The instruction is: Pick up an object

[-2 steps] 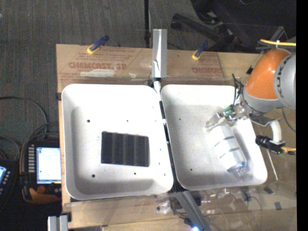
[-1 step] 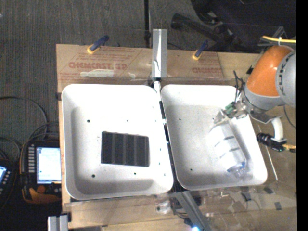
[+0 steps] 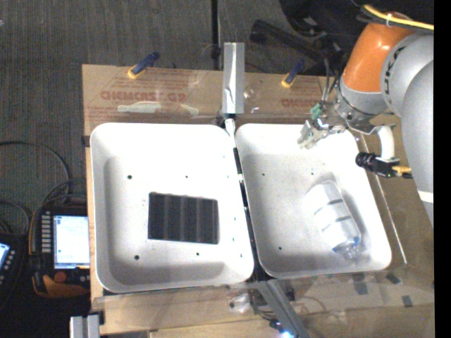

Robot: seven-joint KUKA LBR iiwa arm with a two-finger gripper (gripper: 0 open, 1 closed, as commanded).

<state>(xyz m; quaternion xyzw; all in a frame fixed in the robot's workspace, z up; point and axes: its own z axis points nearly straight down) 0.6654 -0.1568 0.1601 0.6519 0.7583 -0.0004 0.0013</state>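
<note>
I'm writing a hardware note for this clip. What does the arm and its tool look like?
The arm is a thick, rounded, light grey body with a glossy orange band above the wrist. A yellow cable runs over the top of it. The tool is a small pale metallic piece below a cluster of thin wires.

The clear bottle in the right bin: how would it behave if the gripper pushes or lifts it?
The bottle lies on its side, so it would probably roll. It looks like clear thin plastic, likely light and slippery, and may dent if squeezed.
</note>
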